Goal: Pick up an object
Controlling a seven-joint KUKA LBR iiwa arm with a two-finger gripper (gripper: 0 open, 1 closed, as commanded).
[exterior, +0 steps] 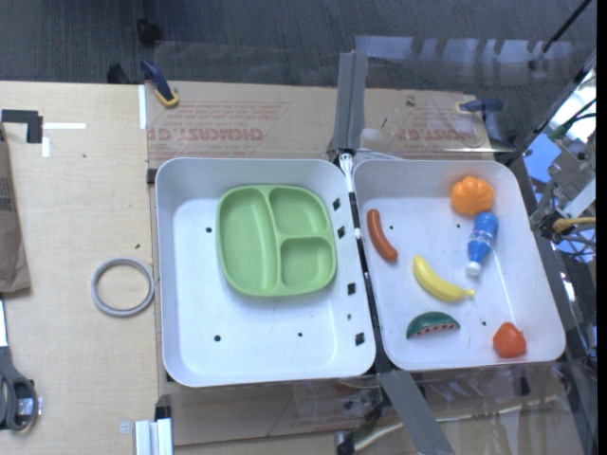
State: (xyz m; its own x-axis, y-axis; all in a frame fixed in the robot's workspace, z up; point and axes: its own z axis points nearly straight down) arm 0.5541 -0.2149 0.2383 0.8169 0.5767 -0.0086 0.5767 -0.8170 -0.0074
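The right bin (531,254) holds several toy foods. An orange pumpkin-like piece (471,195) lies at the far right, and a blue bottle (482,240) with a white cap sits just below it. Near the bin's left wall is a red-brown sausage (381,234). A yellow banana (441,282) rests in the middle, a watermelon slice (432,325) sits near the front, and a red fruit (509,340) occupies the front right corner. In the left bin (190,339) a green divided plate (278,239) lies toward the back.
A grey tape ring (123,285) and scissors (14,401) lie on the bench left of the bins. A blue-yellow clamp (161,85) sits at the cardboard's back edge. Cables and hardware (569,207) crowd the right side.
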